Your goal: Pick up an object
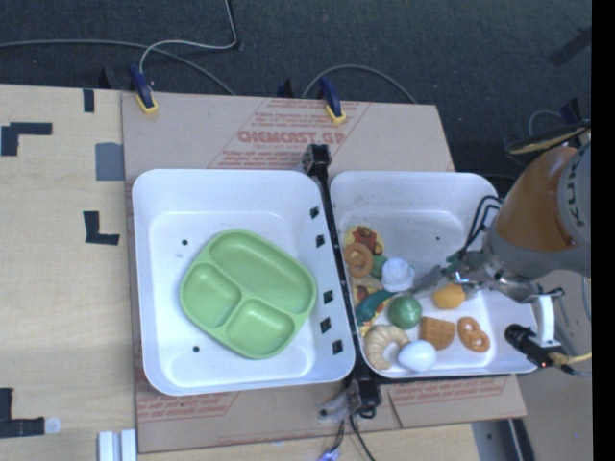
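Pincer (430, 278) is reaching into the right bin (423, 192) from the arm (538, 221), and its tip is pointing to the left of the picture, toward the heap of toy food. Whether its two parts are standing apart or together cannot be told, because they are looking small and dark against the bin floor; nothing is showing between them.

Just under the pincer tip the small orange ball (448, 298) is lying, almost touching it, so this is probably the nearest thing to take. It is round, so it is giving no long axis to align with. Just ahead of the tip, a little further left, the white piece (397, 275) is sitting, and below that the green ball (405, 311).

Other things are crowding around: the pretzel (473, 334) and a tan cracker (437, 331) below the pincer, the white egg (417, 355) and the croissant (383, 343) further down and left. This crowding could be making a clean grasp difficult, since neighbours are touching one another. Far to the left, the green tray (248, 293) is resting in the other bin (154, 257), well apart from the pincer.
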### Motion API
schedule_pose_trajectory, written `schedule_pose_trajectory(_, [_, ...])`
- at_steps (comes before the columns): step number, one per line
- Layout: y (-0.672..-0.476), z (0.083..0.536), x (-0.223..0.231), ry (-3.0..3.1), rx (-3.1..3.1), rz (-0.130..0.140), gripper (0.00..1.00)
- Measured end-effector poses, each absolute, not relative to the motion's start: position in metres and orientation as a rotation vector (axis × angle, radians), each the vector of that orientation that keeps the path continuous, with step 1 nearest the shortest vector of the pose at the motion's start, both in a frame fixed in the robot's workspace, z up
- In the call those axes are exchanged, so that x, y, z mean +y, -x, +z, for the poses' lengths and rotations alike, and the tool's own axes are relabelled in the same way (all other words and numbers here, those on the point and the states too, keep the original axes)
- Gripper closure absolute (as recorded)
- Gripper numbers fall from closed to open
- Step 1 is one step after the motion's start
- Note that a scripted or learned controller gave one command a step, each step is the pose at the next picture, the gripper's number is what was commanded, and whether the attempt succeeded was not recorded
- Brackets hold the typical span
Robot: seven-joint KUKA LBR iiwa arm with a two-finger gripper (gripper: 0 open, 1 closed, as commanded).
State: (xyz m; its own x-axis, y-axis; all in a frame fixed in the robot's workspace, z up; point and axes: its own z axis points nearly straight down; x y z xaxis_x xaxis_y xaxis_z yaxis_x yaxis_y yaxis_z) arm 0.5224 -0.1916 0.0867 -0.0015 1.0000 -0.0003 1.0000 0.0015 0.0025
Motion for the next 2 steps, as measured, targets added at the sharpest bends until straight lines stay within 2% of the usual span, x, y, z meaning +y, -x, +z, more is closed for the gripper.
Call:
schedule_pose_trajectory(1, [-0.524, 0.098, -0.192, -2.215, 2.217, 0.004, 1.00])
schedule_pose_trajectory(2, [-0.540, 0.122, -0.099, -2.219, 2.225, 0.001, 1.00])
